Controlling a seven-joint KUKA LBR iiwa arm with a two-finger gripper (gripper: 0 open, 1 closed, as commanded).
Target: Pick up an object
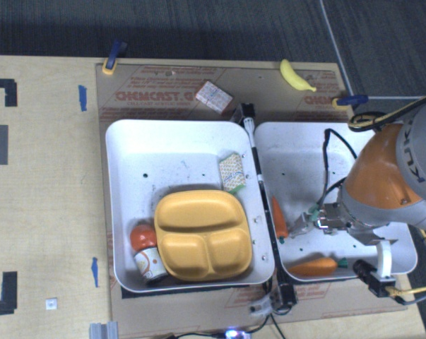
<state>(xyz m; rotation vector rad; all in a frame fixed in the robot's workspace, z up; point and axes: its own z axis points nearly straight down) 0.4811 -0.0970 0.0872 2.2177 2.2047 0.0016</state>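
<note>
right bin [297, 147]: gripper [302, 224] finger state cannot be told; carrot [278, 216] against left wall may slip sideways.

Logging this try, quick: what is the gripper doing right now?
Gripper: in the right bin, beside the orange carrot piece; grip state cannot be told.

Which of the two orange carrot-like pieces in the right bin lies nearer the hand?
The slim orange piece against the bin's left wall, running up the picture, beside the hand. The other orange piece lies crosswise along the front wall.
</note>
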